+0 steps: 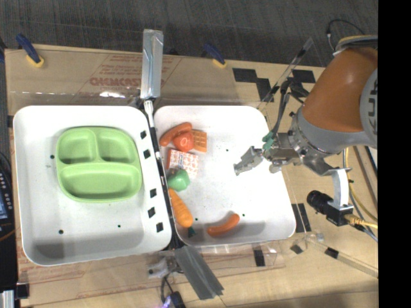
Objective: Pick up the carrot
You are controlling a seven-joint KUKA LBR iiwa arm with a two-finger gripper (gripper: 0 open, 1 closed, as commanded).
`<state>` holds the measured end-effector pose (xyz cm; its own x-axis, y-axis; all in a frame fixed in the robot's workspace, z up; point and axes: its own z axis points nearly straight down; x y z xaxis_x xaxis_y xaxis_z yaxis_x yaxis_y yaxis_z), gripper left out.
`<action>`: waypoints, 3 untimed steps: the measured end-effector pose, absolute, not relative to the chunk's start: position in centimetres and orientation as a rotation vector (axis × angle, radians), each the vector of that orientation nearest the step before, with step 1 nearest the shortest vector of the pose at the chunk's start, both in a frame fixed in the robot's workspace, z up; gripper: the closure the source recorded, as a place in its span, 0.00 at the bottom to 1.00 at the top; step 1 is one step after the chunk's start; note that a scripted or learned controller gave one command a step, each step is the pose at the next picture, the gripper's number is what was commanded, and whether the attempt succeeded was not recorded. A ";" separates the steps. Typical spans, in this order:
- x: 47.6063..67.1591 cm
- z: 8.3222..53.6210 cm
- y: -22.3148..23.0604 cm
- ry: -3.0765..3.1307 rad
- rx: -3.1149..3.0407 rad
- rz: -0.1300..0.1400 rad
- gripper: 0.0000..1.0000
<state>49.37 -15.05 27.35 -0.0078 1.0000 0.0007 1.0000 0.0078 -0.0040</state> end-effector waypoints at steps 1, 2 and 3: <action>47.6 13.6 -14.1 -2.504 -1.888 0.004 0.00; 50.3 9.1 -14.4 -3.026 -0.833 -0.001 0.00; 52.5 9.2 -12.1 -2.839 -1.345 0.000 0.00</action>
<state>52.52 -12.09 9.18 -0.6334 0.7738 -0.0003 0.7738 0.6334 -0.0001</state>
